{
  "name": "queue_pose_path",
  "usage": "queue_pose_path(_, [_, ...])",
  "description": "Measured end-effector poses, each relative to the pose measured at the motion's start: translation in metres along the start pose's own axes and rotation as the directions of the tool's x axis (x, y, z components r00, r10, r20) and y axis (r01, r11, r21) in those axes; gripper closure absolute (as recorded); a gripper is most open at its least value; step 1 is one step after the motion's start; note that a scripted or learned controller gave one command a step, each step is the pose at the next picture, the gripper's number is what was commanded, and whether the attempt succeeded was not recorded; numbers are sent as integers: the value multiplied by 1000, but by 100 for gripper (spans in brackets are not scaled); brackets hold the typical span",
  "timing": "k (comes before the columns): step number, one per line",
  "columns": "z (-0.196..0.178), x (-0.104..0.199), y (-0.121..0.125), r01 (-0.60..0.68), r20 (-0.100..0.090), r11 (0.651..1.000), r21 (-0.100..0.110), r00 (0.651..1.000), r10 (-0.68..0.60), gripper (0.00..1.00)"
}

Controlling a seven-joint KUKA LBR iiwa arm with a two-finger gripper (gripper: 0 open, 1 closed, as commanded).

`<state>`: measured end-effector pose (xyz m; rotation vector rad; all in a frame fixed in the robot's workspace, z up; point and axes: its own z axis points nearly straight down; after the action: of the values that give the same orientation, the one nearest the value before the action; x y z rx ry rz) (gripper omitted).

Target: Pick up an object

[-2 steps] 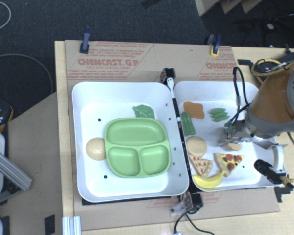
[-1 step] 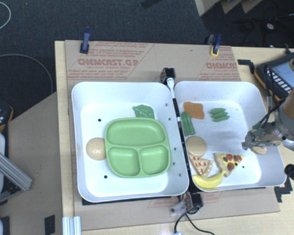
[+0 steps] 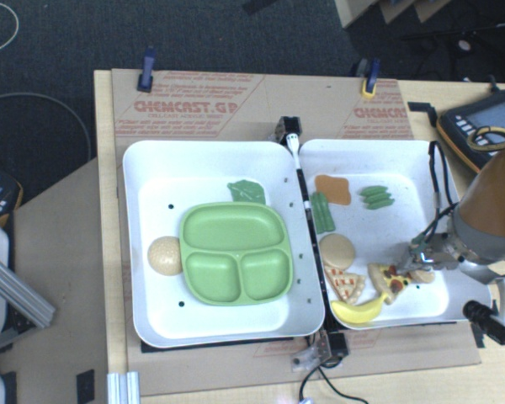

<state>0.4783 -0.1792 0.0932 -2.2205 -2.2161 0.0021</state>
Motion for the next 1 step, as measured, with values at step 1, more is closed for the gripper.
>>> queue_pose_path(1, [6,-10,3,3,-1,1000,-9,1000,-3,100])
